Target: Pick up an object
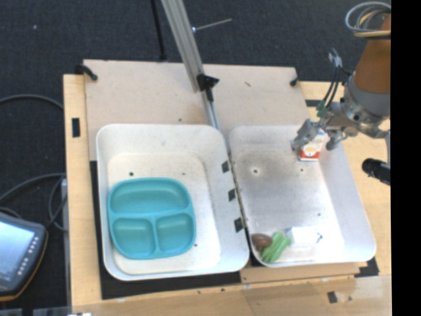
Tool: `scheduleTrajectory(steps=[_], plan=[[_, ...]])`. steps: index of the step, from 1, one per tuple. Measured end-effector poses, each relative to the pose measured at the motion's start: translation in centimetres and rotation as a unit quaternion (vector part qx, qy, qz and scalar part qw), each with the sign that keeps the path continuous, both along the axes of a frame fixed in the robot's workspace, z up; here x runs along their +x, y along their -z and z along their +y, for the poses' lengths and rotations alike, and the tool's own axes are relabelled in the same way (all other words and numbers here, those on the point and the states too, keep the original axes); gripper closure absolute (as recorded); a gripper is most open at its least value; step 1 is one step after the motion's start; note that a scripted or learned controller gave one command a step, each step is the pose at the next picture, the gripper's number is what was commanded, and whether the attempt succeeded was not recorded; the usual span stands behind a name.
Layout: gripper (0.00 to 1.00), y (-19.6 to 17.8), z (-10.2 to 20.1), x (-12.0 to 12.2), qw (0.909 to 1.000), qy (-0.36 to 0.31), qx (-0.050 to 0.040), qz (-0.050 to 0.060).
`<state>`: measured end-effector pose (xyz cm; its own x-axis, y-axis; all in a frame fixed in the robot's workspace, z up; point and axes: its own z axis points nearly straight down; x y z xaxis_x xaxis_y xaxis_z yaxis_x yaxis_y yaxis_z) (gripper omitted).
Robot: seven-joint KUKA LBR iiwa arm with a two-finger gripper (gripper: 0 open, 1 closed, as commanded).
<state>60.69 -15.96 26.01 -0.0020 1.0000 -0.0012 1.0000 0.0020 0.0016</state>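
Observation:
A small red and white object lies at the upper right of the right bin, close to its far rim. My gripper hangs right over it, reaching in from the right, and its grey body overlaps the object's top edge. Whether it touches the object cannot be told. At the bin's near edge lie a green elongated object, a brown rounded object to its left, and a white object to its right.
The left bin holds a teal divided plate. A slanted metal rail rises from behind the bins' shared edge. Cables hang near the arm's wrist at the right.

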Motion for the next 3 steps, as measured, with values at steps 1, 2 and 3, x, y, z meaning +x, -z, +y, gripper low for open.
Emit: scheduleTrajectory(steps=[1, 2, 3], plan=[[1.00, -1.1, -0.1, 0.1, 1.0000, -0.001, -0.0005, -0.001], [1.00, 8.4, 6.8, 2.1, 1.0000, -0.002, 0.0016, 0.004], [1.00, 5.8, 11.6, 0.9, 1.0000, -0.002, 0.0014, 0.000]])
